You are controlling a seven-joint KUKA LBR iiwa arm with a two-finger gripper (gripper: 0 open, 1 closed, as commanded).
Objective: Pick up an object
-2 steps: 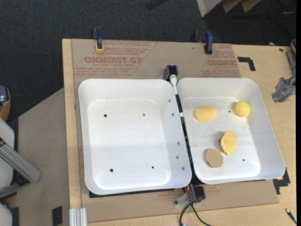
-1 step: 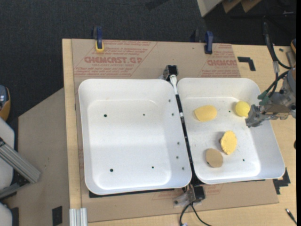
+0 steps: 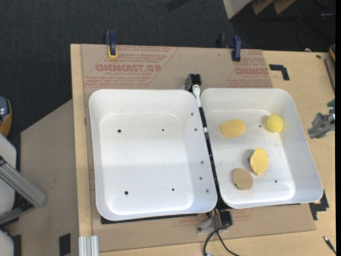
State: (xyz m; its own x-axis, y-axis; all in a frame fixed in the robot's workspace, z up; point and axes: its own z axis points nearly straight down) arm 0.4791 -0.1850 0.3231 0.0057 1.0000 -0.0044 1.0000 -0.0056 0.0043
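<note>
The right bin (image 3: pixel 298 153) holds several small pieces. A flat yellow oval (image 3: pixel 233 128) lies near its left wall, and a yellow ball (image 3: pixel 275 123) rests further right. Toward the front, a lumpy yellow piece (image 3: pixel 259 161) lies beside a tan round disc (image 3: pixel 243 179), close together. My gripper (image 3: pixel 321 125) shows as a small grey metal part at the view's right edge, just outside the right bin's right rim and level with the yellow ball. Nothing is seen held in it.
The left bin (image 3: pixel 101 143) sits against the right one on a brown board (image 3: pixel 160 63). Two blue clamps (image 3: pixel 111 38) (image 3: pixel 236 45) grip the board's far edge. A cable and connector (image 3: pixel 216 223) lie at the front between the bins.
</note>
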